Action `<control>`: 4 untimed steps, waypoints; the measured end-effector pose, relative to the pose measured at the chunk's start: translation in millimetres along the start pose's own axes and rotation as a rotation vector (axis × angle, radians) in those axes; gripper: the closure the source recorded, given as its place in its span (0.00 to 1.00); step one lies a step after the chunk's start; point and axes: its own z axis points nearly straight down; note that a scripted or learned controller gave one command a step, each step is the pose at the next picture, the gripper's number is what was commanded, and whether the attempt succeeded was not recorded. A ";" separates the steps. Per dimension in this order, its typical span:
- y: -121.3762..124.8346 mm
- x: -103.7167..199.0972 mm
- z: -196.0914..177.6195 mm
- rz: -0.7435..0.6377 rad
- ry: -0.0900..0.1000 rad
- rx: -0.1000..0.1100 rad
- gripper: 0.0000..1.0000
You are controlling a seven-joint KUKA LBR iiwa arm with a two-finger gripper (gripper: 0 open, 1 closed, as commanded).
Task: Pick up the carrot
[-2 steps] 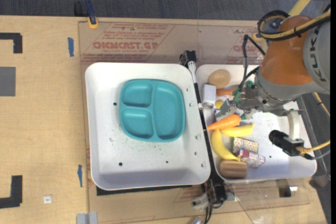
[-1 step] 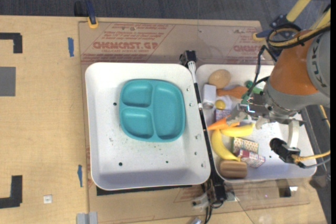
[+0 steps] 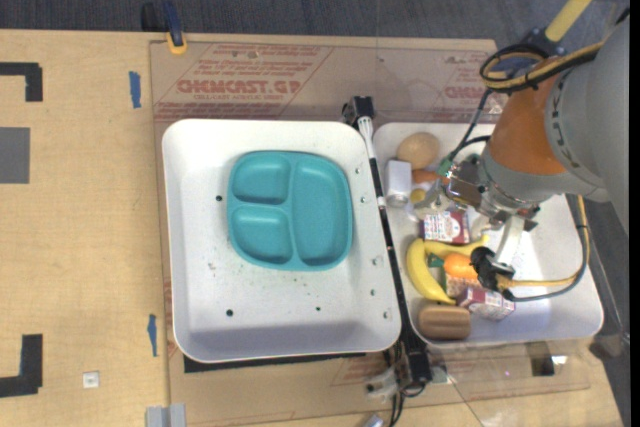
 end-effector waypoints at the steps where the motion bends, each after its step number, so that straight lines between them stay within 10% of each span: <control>1: -50.8 -27.9 7.0 0.121 -0.014 0.009 0.00; 4: -53.4 -77.5 7.1 -0.762 -0.008 0.013 0.00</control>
